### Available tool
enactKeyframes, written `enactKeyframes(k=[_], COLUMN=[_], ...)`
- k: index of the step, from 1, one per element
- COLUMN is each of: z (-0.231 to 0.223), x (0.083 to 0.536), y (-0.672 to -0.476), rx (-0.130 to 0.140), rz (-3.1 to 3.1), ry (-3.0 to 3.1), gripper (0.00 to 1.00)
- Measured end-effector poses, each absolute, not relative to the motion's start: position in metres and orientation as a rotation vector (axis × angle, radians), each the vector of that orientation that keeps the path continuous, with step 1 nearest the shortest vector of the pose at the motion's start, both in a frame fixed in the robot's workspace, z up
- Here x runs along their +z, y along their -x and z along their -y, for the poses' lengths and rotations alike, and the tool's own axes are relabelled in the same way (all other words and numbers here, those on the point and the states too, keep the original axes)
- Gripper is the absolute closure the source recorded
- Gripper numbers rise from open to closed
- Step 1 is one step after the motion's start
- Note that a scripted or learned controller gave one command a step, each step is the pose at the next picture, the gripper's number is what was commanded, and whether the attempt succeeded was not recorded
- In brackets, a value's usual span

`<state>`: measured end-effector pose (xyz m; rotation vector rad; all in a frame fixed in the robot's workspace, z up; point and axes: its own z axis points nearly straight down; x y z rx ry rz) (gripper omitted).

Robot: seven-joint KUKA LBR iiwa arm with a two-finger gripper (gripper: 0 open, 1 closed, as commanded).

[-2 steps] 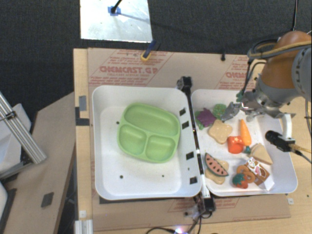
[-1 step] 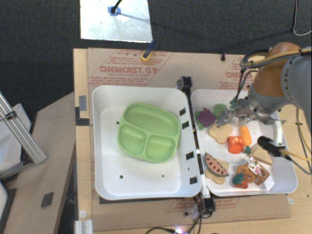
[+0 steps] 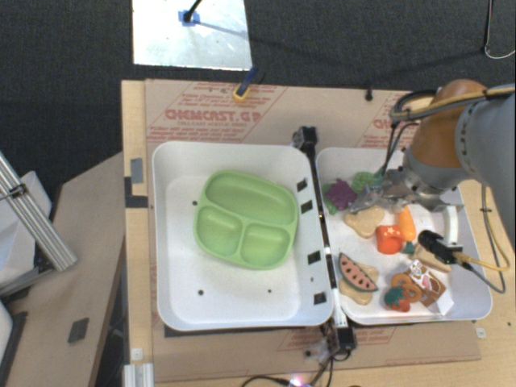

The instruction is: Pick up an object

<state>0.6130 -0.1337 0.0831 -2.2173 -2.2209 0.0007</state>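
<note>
The right bin (image 3: pixel 477 290) holds several toy foods. A purple grape bunch (image 3: pixel 340 193) and a green leafy piece (image 3: pixel 364 181) lie at its far left. Nearer the front are a tan bread slice (image 3: pixel 367 221), an orange carrot (image 3: pixel 405 222), a red fruit (image 3: pixel 389 239) and a watermelon slice (image 3: pixel 357 274). My gripper (image 3: pixel 380 189) is low in the far part of this bin, just right of the green piece and above the bread slice. Nothing is visibly held.
The left bin (image 3: pixel 173 240) holds a green divided plate (image 3: pixel 246 218). A brown pretzel-like piece (image 3: pixel 401 292) and a small printed packet (image 3: pixel 429 281) lie at the right bin's front. A black divider (image 3: pixel 316 216) separates the bins.
</note>
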Motion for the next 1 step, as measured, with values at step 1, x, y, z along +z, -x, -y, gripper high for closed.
enactKeyframes(k=[1], z=[0.1342], x=[0.0938], y=[-0.6157], rx=[-0.005], rz=[2.226], ry=[2.220], gripper=[1.00])
